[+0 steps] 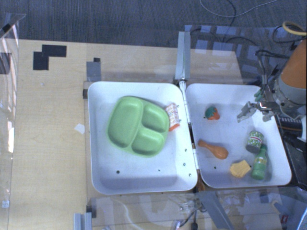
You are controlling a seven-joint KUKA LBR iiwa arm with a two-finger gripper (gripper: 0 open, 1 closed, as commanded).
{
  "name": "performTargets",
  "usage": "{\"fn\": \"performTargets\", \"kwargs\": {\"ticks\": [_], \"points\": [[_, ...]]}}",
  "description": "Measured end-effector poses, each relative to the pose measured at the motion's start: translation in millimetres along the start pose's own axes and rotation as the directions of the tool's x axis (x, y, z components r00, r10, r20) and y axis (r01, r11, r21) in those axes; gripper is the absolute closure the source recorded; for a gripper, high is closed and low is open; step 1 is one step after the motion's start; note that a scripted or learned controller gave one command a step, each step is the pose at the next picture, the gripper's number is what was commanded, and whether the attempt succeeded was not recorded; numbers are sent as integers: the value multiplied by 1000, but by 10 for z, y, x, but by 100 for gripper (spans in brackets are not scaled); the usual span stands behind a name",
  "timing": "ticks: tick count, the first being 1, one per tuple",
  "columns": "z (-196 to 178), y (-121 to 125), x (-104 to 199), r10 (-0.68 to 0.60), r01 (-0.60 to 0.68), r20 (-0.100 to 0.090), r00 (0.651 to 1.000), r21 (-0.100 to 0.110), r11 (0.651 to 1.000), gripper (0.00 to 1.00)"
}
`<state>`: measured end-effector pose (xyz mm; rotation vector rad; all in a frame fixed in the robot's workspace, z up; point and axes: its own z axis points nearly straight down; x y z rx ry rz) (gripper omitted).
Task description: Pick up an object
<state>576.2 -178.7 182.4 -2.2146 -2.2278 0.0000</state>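
Two white bins, left bin [103,176] holding green plate [137,125], right bin [206,176] holding bottle [259,163], gripper [253,109] fingers spread, grasping nothing

A pale wooden bench [48,143] runs across the room with grey carpet [105,8] beyond its far edge. Two black patches [49,55] sit on the wood at the far left, and a small white scrap [79,128] lies nearer, just left of the bins. A thin cable [225,6] loops over the carpet at the far right.
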Motion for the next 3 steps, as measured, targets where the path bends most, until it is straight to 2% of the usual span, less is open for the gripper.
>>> {"fn": "performTargets", "kwargs": {"ticks": [1,2,3], "points": [[711,-406,-275,6,-6,0,1000,1,1000,0],[622,-384,-276,5,-5,-1,1000,-1,1000,100],[-215,63,253,136,-136,1,991,-2,991,100]]}}
